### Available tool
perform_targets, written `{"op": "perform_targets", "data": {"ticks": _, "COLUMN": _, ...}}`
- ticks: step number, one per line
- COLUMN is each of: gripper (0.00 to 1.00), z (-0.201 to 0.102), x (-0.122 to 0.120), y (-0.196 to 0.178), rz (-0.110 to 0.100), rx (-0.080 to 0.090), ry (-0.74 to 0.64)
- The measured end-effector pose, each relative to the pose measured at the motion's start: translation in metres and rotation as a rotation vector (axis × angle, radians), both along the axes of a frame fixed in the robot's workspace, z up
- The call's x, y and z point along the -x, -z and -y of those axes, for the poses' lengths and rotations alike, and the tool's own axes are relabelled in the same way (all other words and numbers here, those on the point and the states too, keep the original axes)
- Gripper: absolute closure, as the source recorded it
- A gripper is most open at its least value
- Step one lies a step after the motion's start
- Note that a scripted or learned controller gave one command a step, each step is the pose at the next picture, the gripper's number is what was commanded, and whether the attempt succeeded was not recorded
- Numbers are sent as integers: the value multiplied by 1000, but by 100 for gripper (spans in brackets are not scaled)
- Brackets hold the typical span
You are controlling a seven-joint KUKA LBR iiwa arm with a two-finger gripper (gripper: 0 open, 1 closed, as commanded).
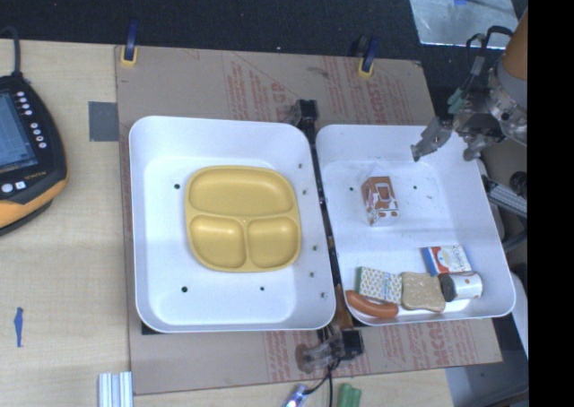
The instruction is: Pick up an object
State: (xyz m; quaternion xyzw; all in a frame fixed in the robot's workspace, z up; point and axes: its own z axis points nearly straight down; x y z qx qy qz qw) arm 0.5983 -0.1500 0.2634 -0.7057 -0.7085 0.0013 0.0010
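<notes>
The right white bin (466, 190) holds a small brown and white carton (379, 200) near its middle. Along its front edge lie a hot dog (371, 307), a patterned packet (381, 284), a brown biscuit (422, 292), a small white bottle (461, 287) and a red, white and blue box (446, 258). My gripper (451, 141) hangs over the bin's far right corner, open, with nothing between its fingers. It stands well up and to the right of the carton.
The left white bin (161, 217) holds a yellow three-compartment plate (242, 217). A teach pendant (22, 150) lies on the bench at far left. Clamps (363, 54) pin the cardboard sheet at the back. A black connector (307, 112) sits between the bins.
</notes>
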Motion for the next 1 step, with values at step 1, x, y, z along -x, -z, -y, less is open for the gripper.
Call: {"op": "perform_targets", "data": {"ticks": 1, "gripper": 0, "z": -40, "x": -25, "y": 105, "rz": -3, "rx": 1, "ry": -1}}
